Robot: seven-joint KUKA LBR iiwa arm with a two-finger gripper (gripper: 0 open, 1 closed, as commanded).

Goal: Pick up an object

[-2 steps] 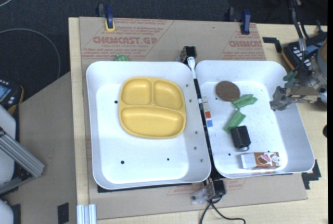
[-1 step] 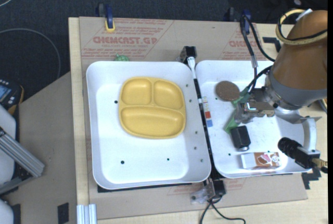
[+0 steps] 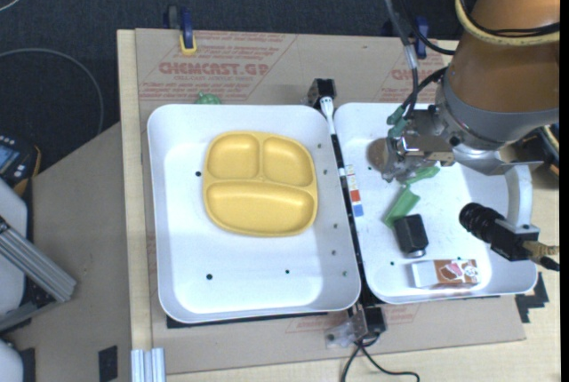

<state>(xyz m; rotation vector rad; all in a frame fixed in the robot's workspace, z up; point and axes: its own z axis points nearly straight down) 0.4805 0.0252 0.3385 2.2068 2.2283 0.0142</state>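
While the jaws [image 3: 411, 160] hover over the right bin [image 3: 498, 282], whether they are open cannot be told. The green block [image 3: 402, 204] lies just below them, toward the desk's near edge, its long axis slanted.

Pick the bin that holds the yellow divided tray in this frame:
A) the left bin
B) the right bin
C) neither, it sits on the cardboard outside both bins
A: the yellow divided tray lies flat inside the left bin, while the right bin holds the small loose items beneath the arm.
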